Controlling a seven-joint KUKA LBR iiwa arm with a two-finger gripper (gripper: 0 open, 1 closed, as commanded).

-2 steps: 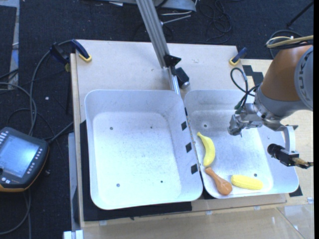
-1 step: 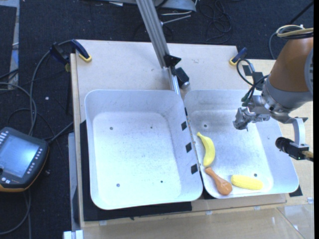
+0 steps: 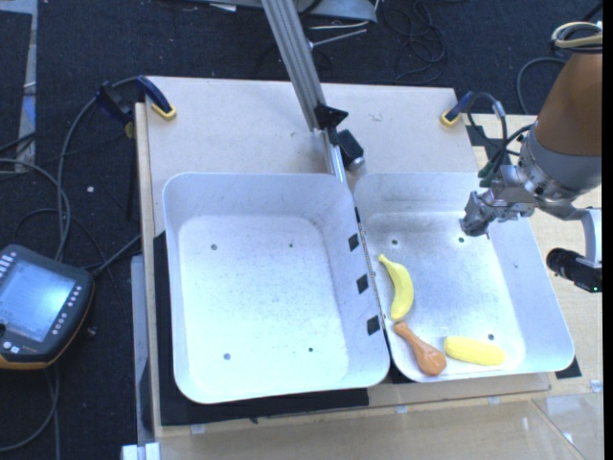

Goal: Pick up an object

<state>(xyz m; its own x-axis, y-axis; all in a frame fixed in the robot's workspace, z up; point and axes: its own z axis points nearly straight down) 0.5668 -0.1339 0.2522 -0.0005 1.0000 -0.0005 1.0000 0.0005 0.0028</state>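
Tool (image 3: 476,220) hovers over right bin (image 3: 536,286), upper area; can't tell its state. Banana (image 3: 399,287), orange spoon (image 3: 422,349), yellow piece (image 3: 473,351) lie apart from it, lower down.

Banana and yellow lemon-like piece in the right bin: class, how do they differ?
The banana is curved and runs lengthwise by the divider between the bins; the lemon-like piece is a straighter, stubbier oval lying crosswise near the front rim. The banana lies farther back; the oval sits beside the orange spoon-like piece. Both are yellow and lie flat in the right bin.
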